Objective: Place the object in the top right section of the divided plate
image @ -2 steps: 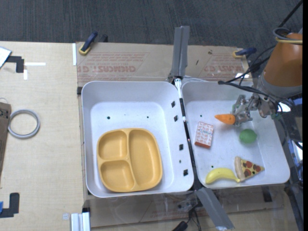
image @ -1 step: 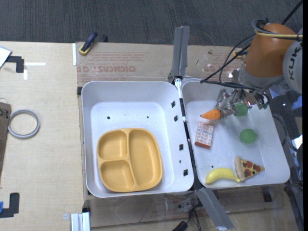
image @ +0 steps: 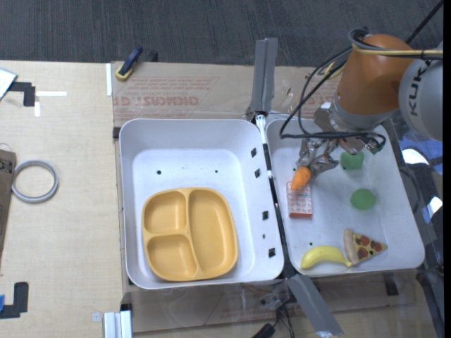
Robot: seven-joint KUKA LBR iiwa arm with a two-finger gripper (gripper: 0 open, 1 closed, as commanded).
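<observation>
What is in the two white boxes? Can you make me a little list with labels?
left bin: holds the yellow divided plate, nothing on the plate
right bin: holds toy food
gripper: over the right bin, right at the carrot
below the carrot: small red and white packet
green things: a cube-like piece and a round piece
front of right bin: banana touching a pizza slice
bench, left side: tape roll

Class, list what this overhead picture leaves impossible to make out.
- Gripper: whether its fingers grip the carrot; the wrist and cables crowd over them.
- Green block: its left side, partly behind the gripper's parts.
- Label on the red-and-white packet: too small to read.
</observation>
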